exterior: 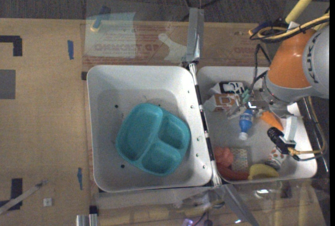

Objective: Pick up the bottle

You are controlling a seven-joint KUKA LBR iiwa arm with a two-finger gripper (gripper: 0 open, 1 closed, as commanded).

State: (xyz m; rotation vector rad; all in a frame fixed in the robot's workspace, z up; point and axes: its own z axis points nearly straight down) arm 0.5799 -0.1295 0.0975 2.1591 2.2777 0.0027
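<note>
Bottle [245, 124], clear with blue label and white cap, lies mid-floor of the right bin [309, 170], long axis running near-to-far, slightly slanted. Gripper [251, 104] hangs just beyond its far end, under the orange-banded wrist; finger state indeterminable.

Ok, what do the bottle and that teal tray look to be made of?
Bottle: likely thin clear plastic, with a blue label and a white cap, glossy; too small to be sure. Teal tray: moulded plastic by its rounded compartments and even colour, smooth with a soft sheen.
</note>
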